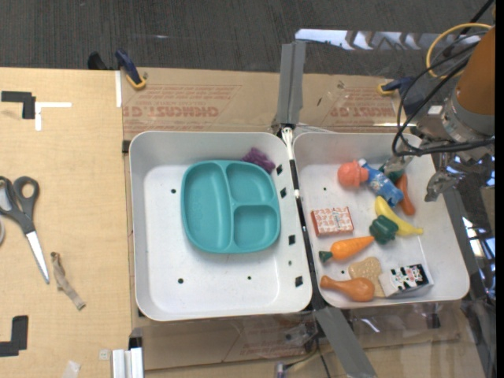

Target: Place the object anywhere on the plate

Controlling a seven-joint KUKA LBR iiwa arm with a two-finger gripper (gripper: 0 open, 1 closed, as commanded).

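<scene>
The floor (197, 14) along the top of the view is dark grey with a fine ribbed texture. Below it, the counter (63, 211) has a light wood-grain surface carrying black corner markings and a strip of white tape (53, 107). A sheet of brown cardboard (205, 105) with reversed red lettering lies across the counter beneath the two bins. A grey metal bar (290, 85) runs down between the bins. A pair of scissors (25, 219) with grey handles lies at the left edge. Lighting is even and diffuse.
</scene>
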